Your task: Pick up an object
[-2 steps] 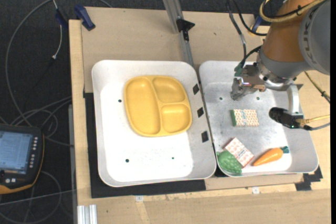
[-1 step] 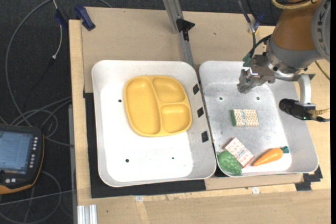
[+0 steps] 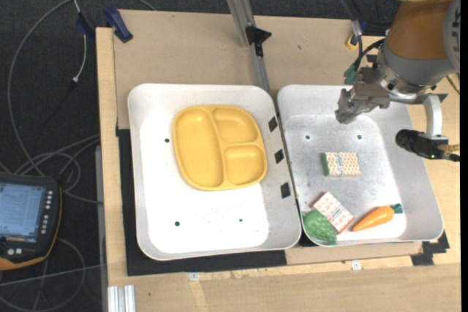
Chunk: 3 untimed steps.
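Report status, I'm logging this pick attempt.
Pincer over right bin's far end, nothing held. Carrot, small boxes untouched near front. Path clear.

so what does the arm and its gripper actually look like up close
The arm is a thick, rounded grey body with a glossy orange band above the wrist and a yellow cable looped over its top. Thin dark cables trail beside the wrist. The gripper is a small, dark grey metal piece.

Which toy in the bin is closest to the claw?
The checkered box, lying alone mid-bin, right below the claw. The carrot, the green toy and the red-patterned box sit farther away along the bin's front edge.
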Available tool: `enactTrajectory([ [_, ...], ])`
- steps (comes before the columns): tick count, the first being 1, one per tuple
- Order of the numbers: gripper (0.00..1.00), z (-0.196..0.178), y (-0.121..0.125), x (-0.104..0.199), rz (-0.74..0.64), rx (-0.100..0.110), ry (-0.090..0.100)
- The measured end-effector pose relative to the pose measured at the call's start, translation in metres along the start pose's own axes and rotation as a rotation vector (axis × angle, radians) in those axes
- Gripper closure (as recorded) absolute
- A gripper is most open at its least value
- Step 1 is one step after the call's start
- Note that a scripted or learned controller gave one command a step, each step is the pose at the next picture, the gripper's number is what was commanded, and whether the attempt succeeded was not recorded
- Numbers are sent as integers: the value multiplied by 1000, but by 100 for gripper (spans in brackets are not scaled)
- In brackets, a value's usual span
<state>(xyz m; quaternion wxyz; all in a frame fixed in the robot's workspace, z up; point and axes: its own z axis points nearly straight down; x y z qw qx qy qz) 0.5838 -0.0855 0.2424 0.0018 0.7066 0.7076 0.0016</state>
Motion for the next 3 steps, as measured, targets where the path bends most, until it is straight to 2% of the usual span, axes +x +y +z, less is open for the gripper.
enactTrajectory([
  [1,100,9,-2,52,-4,7,3],
  [3,100,-8,8,156,-5,3,3],
])
